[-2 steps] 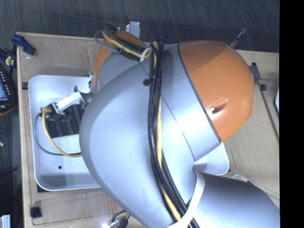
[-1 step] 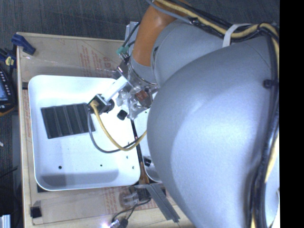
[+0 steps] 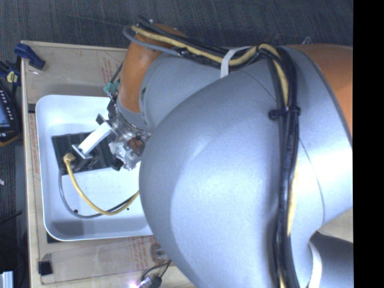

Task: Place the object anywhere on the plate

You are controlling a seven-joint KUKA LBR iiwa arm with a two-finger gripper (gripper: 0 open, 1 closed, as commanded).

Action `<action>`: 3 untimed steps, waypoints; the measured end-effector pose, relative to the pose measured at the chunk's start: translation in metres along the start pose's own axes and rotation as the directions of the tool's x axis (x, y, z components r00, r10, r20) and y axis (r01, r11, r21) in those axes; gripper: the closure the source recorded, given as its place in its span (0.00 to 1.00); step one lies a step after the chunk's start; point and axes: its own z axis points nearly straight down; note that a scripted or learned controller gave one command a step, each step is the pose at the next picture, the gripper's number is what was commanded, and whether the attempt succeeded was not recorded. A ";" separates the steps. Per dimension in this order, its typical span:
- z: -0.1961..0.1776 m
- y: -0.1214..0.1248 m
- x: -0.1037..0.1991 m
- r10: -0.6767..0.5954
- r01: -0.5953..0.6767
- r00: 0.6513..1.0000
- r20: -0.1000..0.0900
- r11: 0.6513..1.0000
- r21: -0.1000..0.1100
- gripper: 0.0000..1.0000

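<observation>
My gripper hangs low over the middle of the left white bin, close to its floor. The wrist with its orange band reaches down to it from the upper right. The big grey arm stands in front of the gripper's right side and hides whatever lies under it, along with the whole right half of the bench. I cannot make out any object at the gripper.
The left bin's bare white floor shows in front of the gripper, and its left wall is near. Wooden bench edge runs behind the bin. Blue clamps sit at the far left corner.
</observation>
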 end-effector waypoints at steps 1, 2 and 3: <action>0.048 0.045 0.040 -0.176 0.176 0.984 -0.002 0.984 0.000 1.00; 0.015 0.072 0.066 -0.250 0.250 0.968 -0.004 0.968 -0.002 1.00; 0.122 0.001 0.082 -0.249 0.249 0.969 -0.002 0.969 -0.002 1.00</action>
